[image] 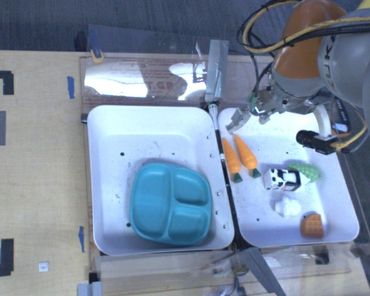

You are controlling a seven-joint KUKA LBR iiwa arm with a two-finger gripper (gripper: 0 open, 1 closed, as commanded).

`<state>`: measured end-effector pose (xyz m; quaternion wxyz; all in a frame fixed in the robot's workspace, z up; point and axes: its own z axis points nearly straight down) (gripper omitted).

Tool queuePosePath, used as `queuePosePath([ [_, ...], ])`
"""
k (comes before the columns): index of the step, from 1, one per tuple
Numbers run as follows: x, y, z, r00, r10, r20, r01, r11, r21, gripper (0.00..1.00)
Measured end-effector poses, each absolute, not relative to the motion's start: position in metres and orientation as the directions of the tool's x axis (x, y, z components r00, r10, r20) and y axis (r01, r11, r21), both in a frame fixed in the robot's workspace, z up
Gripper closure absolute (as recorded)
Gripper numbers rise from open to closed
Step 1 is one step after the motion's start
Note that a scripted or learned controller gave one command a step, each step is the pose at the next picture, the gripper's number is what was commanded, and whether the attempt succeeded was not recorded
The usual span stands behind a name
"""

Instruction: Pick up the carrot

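In the camera view, two carrots lie side by side at the left edge of the right bin (342,227): one carrot (245,153) nearer the gripper (251,114), the other carrot (232,160) against the dividing wall. The gripper hovers just above them, fingers spread and holding nothing. A cow toy (282,179), green piece (305,171), white lump (289,207) and brown piece (312,225) lie further right; a teal divided plate (171,204) sits in the left bin (111,128).

Two orange carrots (239,156) are seen lying side by side at the right white bin's (339,196) left wall, with the tool (250,117) hovering just beyond them.
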<state>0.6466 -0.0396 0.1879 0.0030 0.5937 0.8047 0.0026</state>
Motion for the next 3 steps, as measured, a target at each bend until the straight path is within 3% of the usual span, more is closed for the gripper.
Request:
queuePosePath([
  [1,0.622,-0.101,0.124,-0.341,0.94,0.0,0.94,0.341,-0.005,0.0],
  [2,0.591,-0.102,0.087,-0.312,0.95,-0.004,0.95,0.312,0.005,0.0],
  [3,0.593,-0.102,0.1,-0.312,0.95,-0.007,0.95,0.312,0.013,1.0],
])
